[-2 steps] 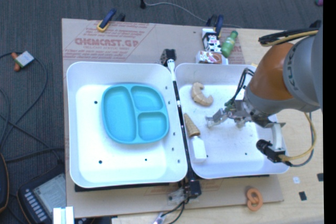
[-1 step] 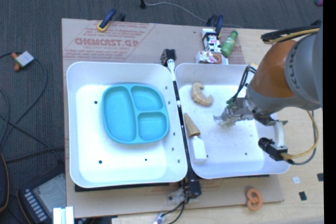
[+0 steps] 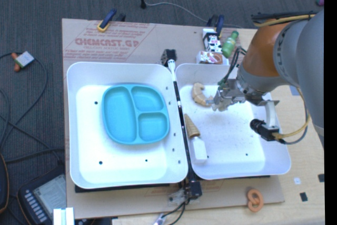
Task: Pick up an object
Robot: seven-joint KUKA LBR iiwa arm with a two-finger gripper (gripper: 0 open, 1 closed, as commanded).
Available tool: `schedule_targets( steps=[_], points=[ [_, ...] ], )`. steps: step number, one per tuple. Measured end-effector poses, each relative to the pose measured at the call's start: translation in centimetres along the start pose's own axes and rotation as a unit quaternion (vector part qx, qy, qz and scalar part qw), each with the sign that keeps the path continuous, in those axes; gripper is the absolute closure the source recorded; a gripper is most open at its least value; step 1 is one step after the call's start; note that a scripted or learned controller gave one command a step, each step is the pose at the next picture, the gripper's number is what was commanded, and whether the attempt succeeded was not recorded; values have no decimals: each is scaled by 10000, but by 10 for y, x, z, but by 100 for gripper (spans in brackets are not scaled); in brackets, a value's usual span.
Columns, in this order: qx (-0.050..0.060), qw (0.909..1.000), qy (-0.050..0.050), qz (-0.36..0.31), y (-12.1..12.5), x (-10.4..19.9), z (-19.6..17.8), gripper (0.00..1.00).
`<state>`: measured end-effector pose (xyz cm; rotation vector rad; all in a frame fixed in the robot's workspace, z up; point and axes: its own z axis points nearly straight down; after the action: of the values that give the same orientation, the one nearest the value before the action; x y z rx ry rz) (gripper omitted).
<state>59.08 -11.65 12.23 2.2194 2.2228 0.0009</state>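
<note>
Tabletop (image 3: 105, 42): brown board printed with red lettering, carrying two shallow white bins side by side.

Left bin (image 3: 84, 160): holds one light blue divided plate (image 3: 136, 114) with three compartments, lying flat near the middle.

Right bin (image 3: 237, 158): along its left wall, a tan ice-cream cone (image 3: 191, 126) pointing up the view, and just below it a small white block (image 3: 199, 150). Near the upper left, a pale tan curved piece (image 3: 200, 95), perhaps a pastry toy, lying on the bin floor.

Gripper (image 3: 220, 104): lowered into the right bin, just right of the curved piece; no item seen between the jaws, and their spread cannot be told.

Outside the bins: a green bottle (image 3: 229, 43) above the right bin; an orange ring (image 3: 255, 199) on the board below it.
</note>
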Motion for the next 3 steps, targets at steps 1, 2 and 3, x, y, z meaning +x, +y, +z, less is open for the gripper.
schedule_targets(
  steps=[1, 2, 3],
  points=[
    [6, 10000, -2, 3, 9, -18, 8, 100],
    [2, 10000, -6, -1, 57, -39, 11, 100],
    [5, 10000, -11, -1, 57, -39, 11, 0]
  ],
)
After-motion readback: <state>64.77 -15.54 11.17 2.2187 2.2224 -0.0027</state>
